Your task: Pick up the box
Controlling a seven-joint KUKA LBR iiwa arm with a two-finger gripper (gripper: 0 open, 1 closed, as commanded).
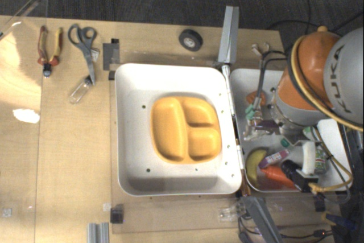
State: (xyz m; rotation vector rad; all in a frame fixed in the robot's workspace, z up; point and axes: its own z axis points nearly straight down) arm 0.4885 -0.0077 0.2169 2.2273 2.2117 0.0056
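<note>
Yellow and shiny, a plate with three parts point(186, 128) lies in the middle of the left bin point(128, 122), with its two small parts on the 3 o'clock side. The right bin point(244, 79) sits just beside it at 3 o'clock. The grey arm point(335, 82) with its orange band hangs over that bin and hides much of it. The gripper point(259, 122) is low over the bin's 9 o'clock side, near the wall between the two bins, and I cannot tell if it is open or closed. Small things lie in a crowd at the 6 o'clock end of the right bin: a round yellow-green thing point(256, 159), a red thing point(276, 174) touching it, and a small white box point(309, 156) at about 3 o'clock from them, partly under the arm. The gripper is apart from the box. On the wooden bench point(62, 168), at 10 o'clock from the left bin, lie scissors point(85, 45) and pliers point(48, 48). A black tape roll point(190, 39) rests at 12 o'clock from it
</note>
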